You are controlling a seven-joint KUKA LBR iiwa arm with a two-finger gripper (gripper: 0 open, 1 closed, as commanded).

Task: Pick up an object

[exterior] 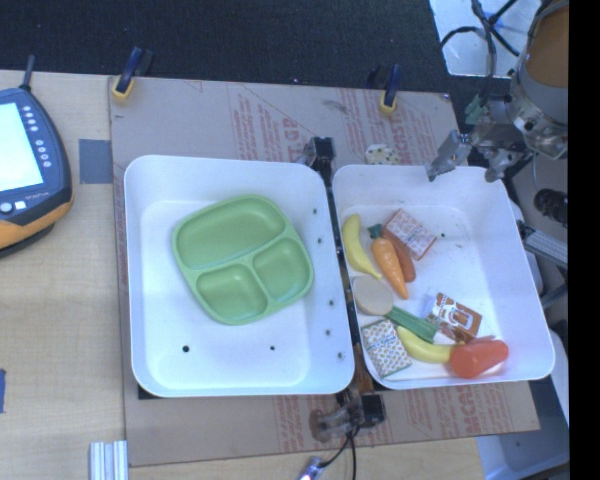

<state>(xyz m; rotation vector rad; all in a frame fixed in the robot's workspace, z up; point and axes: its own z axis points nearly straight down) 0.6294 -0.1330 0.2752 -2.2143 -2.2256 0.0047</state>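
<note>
The end effector (467,162) hangs open and empty over the right bin's (533,298) far rim. The carrot (389,262) lies crowded between bananas; a descent there risks pinching two.

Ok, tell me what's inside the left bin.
The left bin holds a green divided plate, lying flat with three compartments, nothing in them. Small dark dots show on the bin floor around it. Whatever lies under the plate is covered.
</note>
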